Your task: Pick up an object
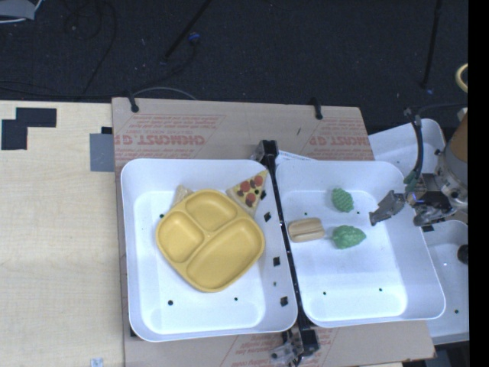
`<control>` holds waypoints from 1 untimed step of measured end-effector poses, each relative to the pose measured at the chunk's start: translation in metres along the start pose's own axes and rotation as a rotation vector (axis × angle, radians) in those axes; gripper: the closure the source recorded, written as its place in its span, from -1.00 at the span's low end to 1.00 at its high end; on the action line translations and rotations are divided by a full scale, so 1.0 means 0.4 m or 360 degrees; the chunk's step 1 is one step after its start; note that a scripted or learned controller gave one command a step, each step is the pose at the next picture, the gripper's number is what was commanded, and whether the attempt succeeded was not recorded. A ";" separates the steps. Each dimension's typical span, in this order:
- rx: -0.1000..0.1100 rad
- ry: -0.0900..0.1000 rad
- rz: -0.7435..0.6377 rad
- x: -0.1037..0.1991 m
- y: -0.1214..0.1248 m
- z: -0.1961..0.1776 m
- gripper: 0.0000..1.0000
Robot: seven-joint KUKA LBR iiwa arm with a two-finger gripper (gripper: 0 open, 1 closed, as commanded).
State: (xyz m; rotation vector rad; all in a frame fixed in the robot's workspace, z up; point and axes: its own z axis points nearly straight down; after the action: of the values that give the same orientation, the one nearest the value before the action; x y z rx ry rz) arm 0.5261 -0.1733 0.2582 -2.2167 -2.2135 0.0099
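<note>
My gripper [406, 212] hovers over the right edge of the right bin [382, 300], open with nothing between its fingers. Left of it in that bin lie a green leafy toy [348, 237], a smaller green toy [342, 199] and a tan bread roll [306, 229]. The nearest green toy is a short way left of my fingertips, apart from them. In the left bin [145, 297] a yellow divided plate [212, 240] lies flat, with a pizza slice toy [250, 190] at its upper right.
A black divider [280, 235] runs between the two bins. Both bins rest on a cardboard sheet [229, 132] on the bench. White equipment [451, 281] stands to the right of the right bin, under the arm.
</note>
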 end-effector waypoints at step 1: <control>-0.0015 -0.0003 -0.0003 0.000 0.005 -0.012 -1.00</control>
State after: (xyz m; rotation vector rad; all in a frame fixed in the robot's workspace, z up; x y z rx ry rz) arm 0.5280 -0.1733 0.2629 -2.2206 -2.2214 0.0015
